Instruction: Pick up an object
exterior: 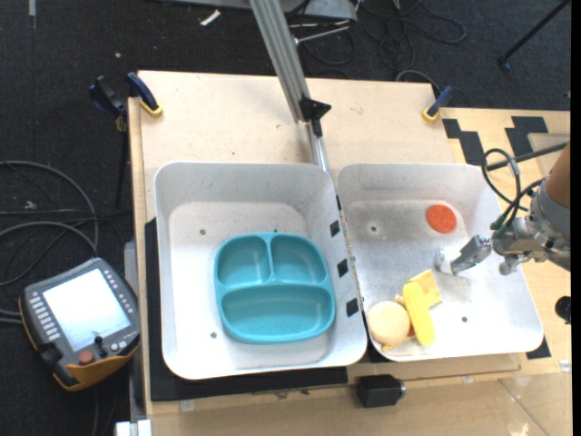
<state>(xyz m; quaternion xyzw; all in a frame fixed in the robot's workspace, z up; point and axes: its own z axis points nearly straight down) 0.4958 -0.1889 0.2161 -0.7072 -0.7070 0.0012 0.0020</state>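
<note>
In the right bin [390, 193] lie an orange-red disc [441, 217] toward the back, a yellow block [420, 305] near the front, and a cream-coloured ball [388, 322] touching the yellow block's left side at the front wall. My gripper [451, 262] reaches in from the right, low over the bin floor between the disc and the yellow block. Nothing shows between its fingers. It sits just right of and above the yellow block's upper end.
The left bin [182, 207] holds a teal three-compartment tray [272, 287]. A slanted metal pole [281, 48] crosses above the divide between the bins. A teach pendant [82, 321] lies off the bench at left. Clamps sit at the board's back corners.
</note>
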